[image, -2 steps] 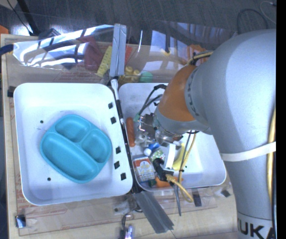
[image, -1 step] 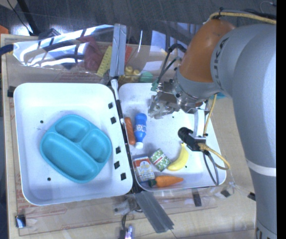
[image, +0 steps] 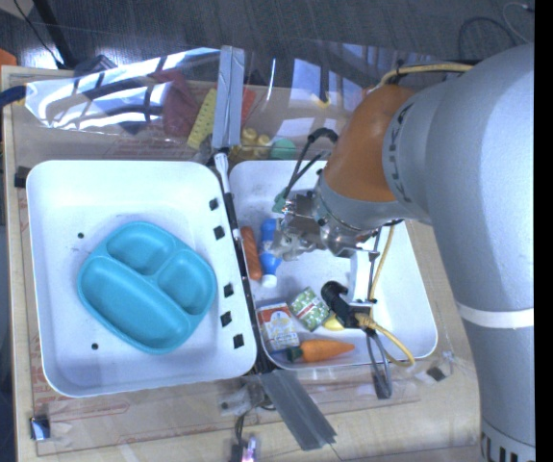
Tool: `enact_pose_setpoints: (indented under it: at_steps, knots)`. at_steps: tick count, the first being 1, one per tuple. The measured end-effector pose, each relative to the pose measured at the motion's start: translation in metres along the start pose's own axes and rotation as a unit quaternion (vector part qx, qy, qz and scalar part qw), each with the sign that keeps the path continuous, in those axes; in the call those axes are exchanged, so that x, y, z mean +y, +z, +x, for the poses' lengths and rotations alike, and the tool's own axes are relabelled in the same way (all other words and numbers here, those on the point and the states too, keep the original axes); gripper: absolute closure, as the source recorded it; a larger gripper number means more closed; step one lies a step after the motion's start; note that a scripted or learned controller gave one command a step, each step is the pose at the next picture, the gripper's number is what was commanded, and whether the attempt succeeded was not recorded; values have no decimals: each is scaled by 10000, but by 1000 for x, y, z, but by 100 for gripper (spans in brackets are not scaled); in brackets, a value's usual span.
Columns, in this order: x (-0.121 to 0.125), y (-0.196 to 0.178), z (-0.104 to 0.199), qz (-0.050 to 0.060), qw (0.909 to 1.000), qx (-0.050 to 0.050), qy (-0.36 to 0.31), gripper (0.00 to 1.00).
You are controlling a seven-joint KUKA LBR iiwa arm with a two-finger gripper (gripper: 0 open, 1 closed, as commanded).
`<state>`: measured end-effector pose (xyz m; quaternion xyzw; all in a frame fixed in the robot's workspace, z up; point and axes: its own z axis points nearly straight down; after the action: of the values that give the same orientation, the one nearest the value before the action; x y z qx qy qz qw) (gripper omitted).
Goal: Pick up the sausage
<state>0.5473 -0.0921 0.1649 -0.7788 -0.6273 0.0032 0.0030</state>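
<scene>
Below, two white bins were seen side by side. A blue divided plate (image: 148, 284) was set in the left bin (image: 55, 200). The sausage (image: 250, 252) was laid along the left wall of the right bin (image: 420, 330), beside a small blue object (image: 269, 237). The gripper (image: 290, 234) was positioned just right of the sausage; its opening could not be told. A carrot (image: 322, 350) was seen near the front rim.

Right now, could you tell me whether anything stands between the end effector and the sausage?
Yes: a small blue object stands between the end effector and the sausage, which lies along the right bin's left wall.
</scene>
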Motion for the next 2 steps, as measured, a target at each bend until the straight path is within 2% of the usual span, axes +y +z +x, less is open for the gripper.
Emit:
enact_pose_setpoints:
  at_steps: [1, 2]
  knots:
    - [-48, 74, -22, -47, 9993, 24, 361, 100]
    - [-37, -24, 12, -27, 9936, -1, -1133, 100]
